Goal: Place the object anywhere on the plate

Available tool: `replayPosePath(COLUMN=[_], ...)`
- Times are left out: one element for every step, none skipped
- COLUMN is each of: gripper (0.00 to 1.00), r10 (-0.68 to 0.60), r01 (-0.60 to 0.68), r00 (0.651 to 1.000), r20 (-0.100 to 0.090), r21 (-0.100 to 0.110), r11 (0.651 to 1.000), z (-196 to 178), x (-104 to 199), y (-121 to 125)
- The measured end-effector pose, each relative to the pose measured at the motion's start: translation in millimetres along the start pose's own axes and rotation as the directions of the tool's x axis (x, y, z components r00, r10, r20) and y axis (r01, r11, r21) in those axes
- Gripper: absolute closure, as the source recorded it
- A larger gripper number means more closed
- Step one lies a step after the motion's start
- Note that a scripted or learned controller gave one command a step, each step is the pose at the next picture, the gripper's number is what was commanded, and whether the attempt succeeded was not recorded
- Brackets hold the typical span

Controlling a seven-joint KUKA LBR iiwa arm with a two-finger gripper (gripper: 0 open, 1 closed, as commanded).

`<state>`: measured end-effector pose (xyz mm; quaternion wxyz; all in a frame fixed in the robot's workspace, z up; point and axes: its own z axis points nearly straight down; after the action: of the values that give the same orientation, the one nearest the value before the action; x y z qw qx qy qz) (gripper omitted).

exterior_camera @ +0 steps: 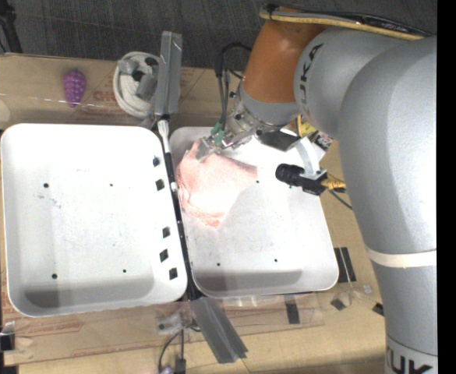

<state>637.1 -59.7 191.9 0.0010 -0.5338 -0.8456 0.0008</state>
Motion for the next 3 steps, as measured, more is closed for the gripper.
replayPosePath(gripper=[1.00, 1.00, 1.00], r10=[-0.007, -0.403, -0.730], r01=[0.007, 0.403, 0.730], r00=[1.000, 0.915, 0.683], r20=[0.000, -0.001, -0.001], r21=[0.000, 0.002, 0.001], r11=[1.000, 0.915, 0.683], z=[-39.7, -39.2, -31.6], x=[0.6, 44.0, 95.5], y=[0.5, -15.5, -29.3])
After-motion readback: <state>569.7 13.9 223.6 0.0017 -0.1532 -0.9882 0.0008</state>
